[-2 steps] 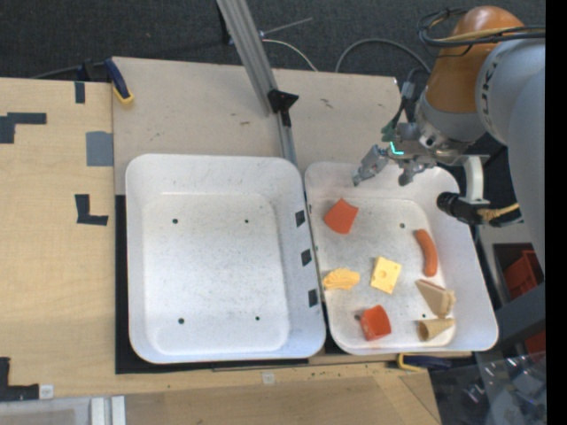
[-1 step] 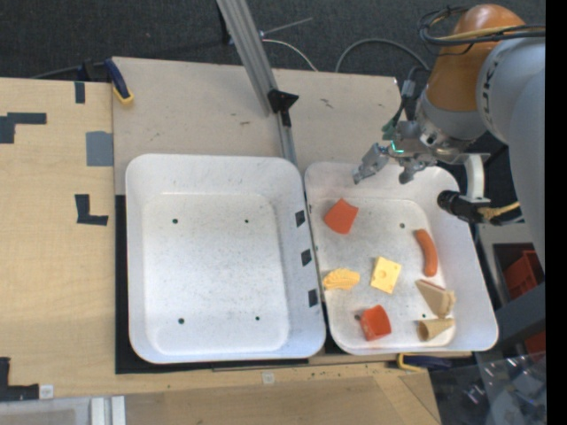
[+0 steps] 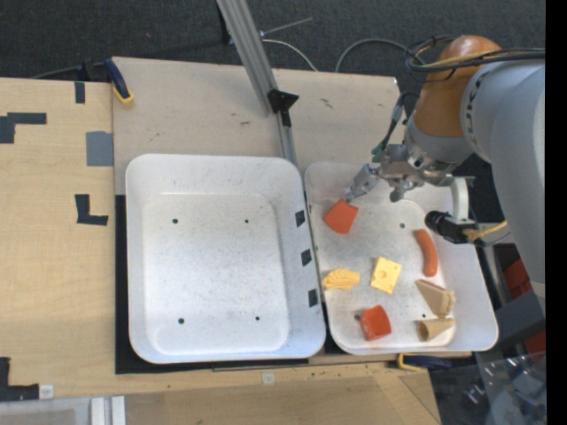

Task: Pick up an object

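In the right bin [image 3: 403, 215] my gripper [image 3: 374, 195] hangs at the far end, fingers spread apart with nothing between them. An orange-red block [image 3: 341, 216] lies just below and left of the left fingertip [image 3: 357, 190], touching it or nearly so. Further down the bin lie a red sausage [image 3: 428, 251], a yellow square slab [image 3: 385, 274], a yellow-orange lump [image 3: 341, 279], a red cube [image 3: 376, 322] and two tan wedges [image 3: 434, 297] [image 3: 436, 328].
The left bin [image 3: 133, 237] sits beside the right one, their rims meeting in the middle. A slanted metal post [image 3: 252, 47] rises behind the bins. The arm's grey body and orange band [image 3: 452, 104] cover the right bin's far right corner.
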